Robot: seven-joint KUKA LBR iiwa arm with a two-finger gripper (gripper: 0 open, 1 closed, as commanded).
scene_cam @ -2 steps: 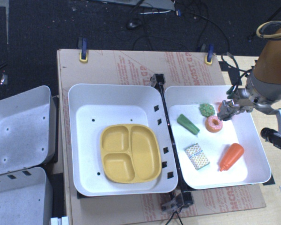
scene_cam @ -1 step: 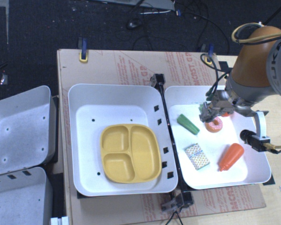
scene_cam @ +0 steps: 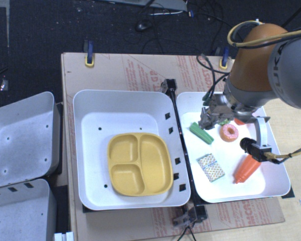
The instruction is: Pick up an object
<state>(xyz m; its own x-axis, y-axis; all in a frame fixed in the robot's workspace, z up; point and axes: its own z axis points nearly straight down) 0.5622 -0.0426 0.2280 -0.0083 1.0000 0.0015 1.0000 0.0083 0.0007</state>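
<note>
Gripper [scene_cam: 209, 118] hovers over green block [scene_cam: 201, 133], just left of donut [scene_cam: 229, 132] in right bin [scene_cam: 226, 195]; jaw state unclear, can't tell. You centre over block, align across its narrow width, descend straight

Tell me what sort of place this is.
Probably a robotics lab set up for grasping trials. Two white bins sit on a clamped board, one holding a yellow divided plate, the other toy items such as a donut and carrot; cables trail over the dark floor.
</note>
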